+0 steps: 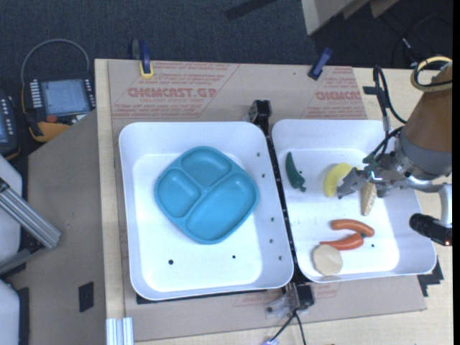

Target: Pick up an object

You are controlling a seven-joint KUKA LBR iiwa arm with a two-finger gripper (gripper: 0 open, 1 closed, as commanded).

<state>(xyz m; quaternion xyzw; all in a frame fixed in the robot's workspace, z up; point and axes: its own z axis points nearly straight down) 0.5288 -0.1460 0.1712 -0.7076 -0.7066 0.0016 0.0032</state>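
Arm: you see the grey KUKA arm (430, 131) reaching in from the right edge of the bench, its orange band uppermost and its wrist tipped down over the right bin (316, 139). The gripper (357, 183) sits low inside that bin, just beside the yellow piece; whether it is released or clenched you cannot tell, and nothing shows clearly between its tips.

Right bin, contents:
- Yellow toy fruit, perhaps a lemon (336, 179), near the bin's middle, touching or nearly touching the gripper's left side.
- Pale tan stick-shaped item (367, 198), tilted, just below the gripper.
- Dark green toy pepper (295, 172), slender, lying along the bin's left wall, well apart from the gripper.
- Orange-red toy sausage (351, 226), curved, toward the bin's front edge.
- A second red sausage (344, 242) lies just beneath the first.
- Round beige disc, like a biscuit (328, 260), at the bin's front-left corner, touching the lower sausage's end.

Left bin (144, 264): one blue divided plate (206, 193) with three compartments, resting near the bin's centre.

Bench: brown cardboard sheet (215, 85) printed in red under both bins.
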